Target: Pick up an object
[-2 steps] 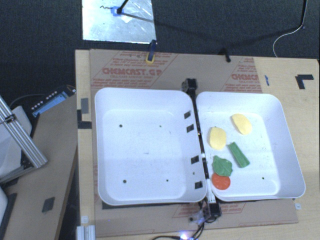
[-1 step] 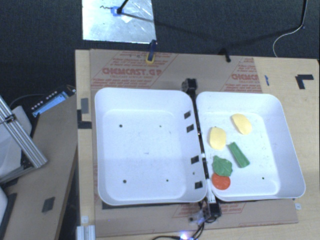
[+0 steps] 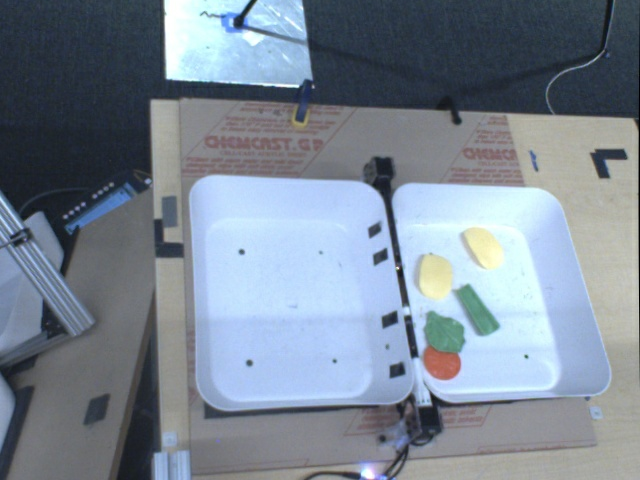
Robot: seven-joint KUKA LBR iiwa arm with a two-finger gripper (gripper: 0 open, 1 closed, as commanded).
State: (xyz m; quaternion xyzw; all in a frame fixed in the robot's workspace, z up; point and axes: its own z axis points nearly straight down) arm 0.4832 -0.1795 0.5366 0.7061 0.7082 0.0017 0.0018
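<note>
Five small things lie in the right bin [image 3: 578, 268], all toward its left and middle. A red disc [image 3: 442, 365] sits nearest the front edge, close to the wall shared with the other bin, and a crumpled green leaf [image 3: 445, 331] touches it just behind. A green stick [image 3: 477, 309] lies at a slant just right of the leaf, close to it; whether they touch cannot be told. A yellow piece [image 3: 435, 276] lies behind the leaf, and a second yellow piece [image 3: 483, 248] lies farther back and to the right, apart from the first. Whether the gripper is open or closed, or has hold of anything, cannot be told. The left bin [image 3: 215, 298] adjoins along a seam lined with small black clips [image 3: 380, 257]. Both bins rest on a printed cardboard sheet [image 3: 260, 140] with a yellow clip [image 3: 300, 117] at its far edge. Beyond lies a silver sheet [image 3: 215, 43] on dark floor.
</note>
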